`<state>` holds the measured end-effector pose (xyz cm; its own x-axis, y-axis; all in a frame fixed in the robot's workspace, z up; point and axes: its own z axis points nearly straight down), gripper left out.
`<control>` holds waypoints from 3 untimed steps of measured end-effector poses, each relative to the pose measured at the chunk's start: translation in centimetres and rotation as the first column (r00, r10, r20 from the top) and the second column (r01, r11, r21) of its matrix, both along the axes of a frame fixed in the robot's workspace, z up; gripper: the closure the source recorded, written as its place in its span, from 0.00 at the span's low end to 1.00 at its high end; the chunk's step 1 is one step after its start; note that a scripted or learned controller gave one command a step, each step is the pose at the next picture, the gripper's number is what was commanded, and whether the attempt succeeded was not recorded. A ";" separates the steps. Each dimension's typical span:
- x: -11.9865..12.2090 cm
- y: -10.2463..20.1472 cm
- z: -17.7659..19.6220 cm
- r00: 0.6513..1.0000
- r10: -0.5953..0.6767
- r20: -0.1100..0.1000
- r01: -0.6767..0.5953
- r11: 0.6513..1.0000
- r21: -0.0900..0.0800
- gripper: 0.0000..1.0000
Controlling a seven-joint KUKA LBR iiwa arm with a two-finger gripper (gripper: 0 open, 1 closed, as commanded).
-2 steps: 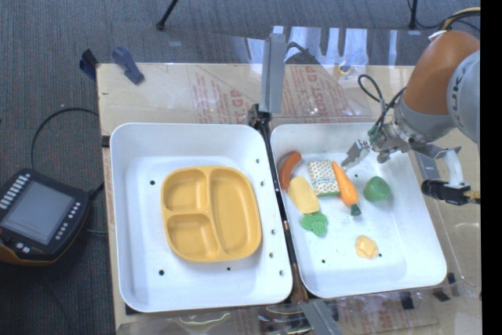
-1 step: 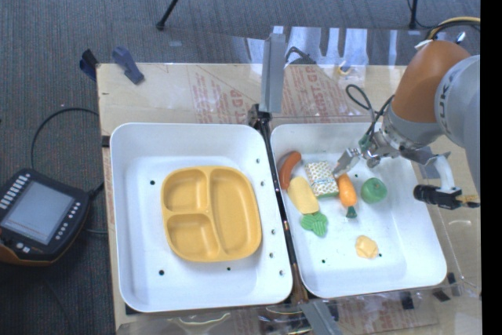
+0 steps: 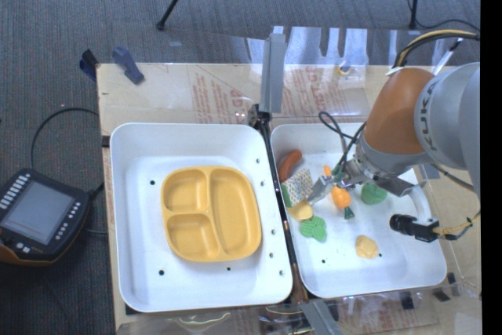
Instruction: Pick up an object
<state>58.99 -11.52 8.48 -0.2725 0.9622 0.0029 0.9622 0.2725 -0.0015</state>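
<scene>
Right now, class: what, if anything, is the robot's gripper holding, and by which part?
It cannot be told. The gripper sits low in the right bin, beside the small orange toy, but no hold shows.

Two white bins [image 3: 125, 169] sit on a pale tan bench [image 3: 157, 94] printed with faded red lettering. The left bin holds a yellow divided plate [image 3: 210, 213]. In the right bin [image 3: 408, 267] lie a reddish-brown sausage [image 3: 289, 163], a piece with a fine checked pattern [image 3: 298, 184], a yellow lump [image 3: 301, 210], a green leafy toy [image 3: 313, 228], an orange carrot [image 3: 340, 197], a green piece [image 3: 374, 194] and a pale yellow lump [image 3: 366, 247]. The arm [image 3: 439, 118] is grey with an orange band. The floor [image 3: 47, 27] is dark grey.
</scene>
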 end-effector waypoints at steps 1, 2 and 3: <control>0.0 -0.2 0.7 1.000 -0.006 -0.006 0.006 1.000 0.001 1.00; 3.3 2.9 0.0 0.963 -0.268 -0.002 0.268 0.963 -0.002 1.00; 5.7 6.1 10.6 0.955 -0.297 0.007 0.297 0.955 -0.001 1.00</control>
